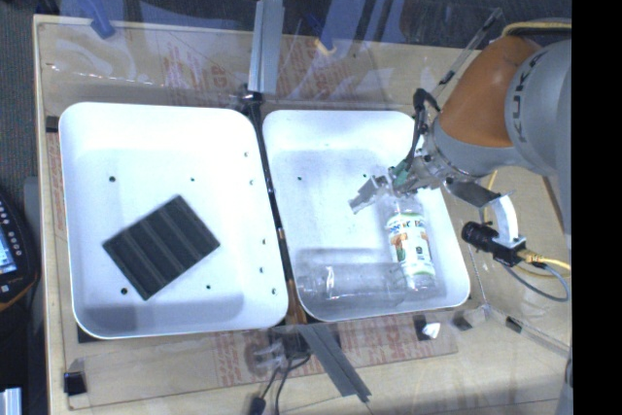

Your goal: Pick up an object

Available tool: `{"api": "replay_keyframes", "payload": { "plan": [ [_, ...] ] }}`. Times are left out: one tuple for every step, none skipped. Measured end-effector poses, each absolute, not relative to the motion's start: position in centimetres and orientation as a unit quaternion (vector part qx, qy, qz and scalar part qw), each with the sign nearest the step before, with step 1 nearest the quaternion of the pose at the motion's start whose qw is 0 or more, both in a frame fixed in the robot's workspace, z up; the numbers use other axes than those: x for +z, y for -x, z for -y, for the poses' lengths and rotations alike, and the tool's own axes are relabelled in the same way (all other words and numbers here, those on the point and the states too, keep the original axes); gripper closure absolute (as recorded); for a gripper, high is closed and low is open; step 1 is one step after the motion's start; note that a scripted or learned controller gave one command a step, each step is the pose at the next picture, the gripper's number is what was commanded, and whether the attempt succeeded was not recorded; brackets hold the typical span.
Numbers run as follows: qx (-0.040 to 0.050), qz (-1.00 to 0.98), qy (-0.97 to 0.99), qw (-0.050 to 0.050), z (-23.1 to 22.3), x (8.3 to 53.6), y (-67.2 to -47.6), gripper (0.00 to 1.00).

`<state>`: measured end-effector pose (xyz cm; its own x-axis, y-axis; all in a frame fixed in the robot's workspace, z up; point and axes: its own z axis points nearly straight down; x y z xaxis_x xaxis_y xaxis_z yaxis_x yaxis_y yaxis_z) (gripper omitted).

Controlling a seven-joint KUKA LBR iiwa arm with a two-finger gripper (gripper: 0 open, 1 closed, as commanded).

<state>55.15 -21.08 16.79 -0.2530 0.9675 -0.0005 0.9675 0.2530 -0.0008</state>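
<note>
On the surface (pixel 146 53), two white bins, three things, one hand.
Leftmost, the left bin (pixel 78 209) holds one dark ribbed slab (pixel 161 246), lying flat and askew near its middle. Across the divider, the right bin (pixel 292 136) holds one clear plastic bottle (pixel 350 279) lying along the near wall, and one small bottle (pixel 412 248) with a white and green label, its print too small to read, lying just beside it to the right. Over that small bottle's upper end sits the hand (pixel 374 192); how wide it stands I cannot tell.
</note>
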Motion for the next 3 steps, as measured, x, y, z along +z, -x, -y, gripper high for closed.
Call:
{"api": "replay_keyframes", "payload": {
  "plan": [
    [0.0000, 0.792, 0.611, 0.000, 21.1, 18.8, -55.1, 0.00],
    [0.0004, 0.737, 0.676, 0.002, 21.1, 15.1, -53.7, 0.00],
    [0.0005, 0.737, 0.676, 0.002, 21.1, 15.1, -53.7, 0.00]
  ]
}}
